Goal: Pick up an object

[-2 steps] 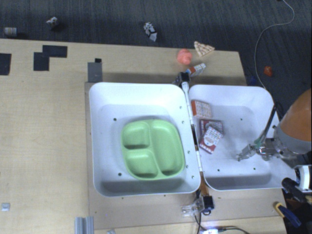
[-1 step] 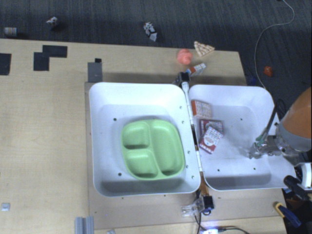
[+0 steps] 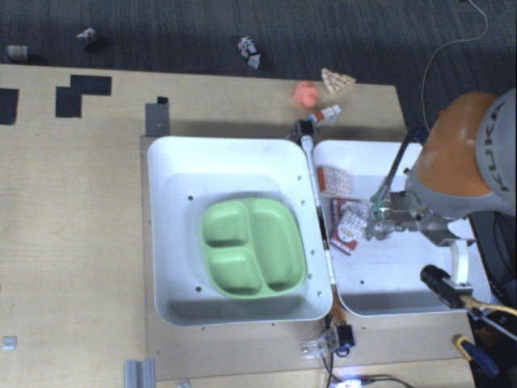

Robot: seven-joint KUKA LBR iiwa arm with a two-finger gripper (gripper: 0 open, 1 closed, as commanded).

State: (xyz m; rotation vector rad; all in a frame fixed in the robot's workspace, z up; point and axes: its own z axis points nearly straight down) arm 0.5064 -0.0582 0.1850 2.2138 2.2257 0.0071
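The gripper [image 3: 378, 221] hangs over the right bin [image 3: 388, 285], seemingly touching a red-and-white packet [image 3: 349, 226]; its grasp is unclear

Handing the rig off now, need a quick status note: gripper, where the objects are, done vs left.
Gripper: low in the right bin, beside the packets; finger state unreadable, no object seen between the fingers.
Objects: one red-and-white packet just left of the gripper, another printed packet nearer the bin's far-left corner. Green divided tray sits in the left bin. Orange ball and a small wedge-shaped item lie outside, beyond the bins.
Done: arm is positioned at the packets.
Left: grasp and lift; no pick confirmed.
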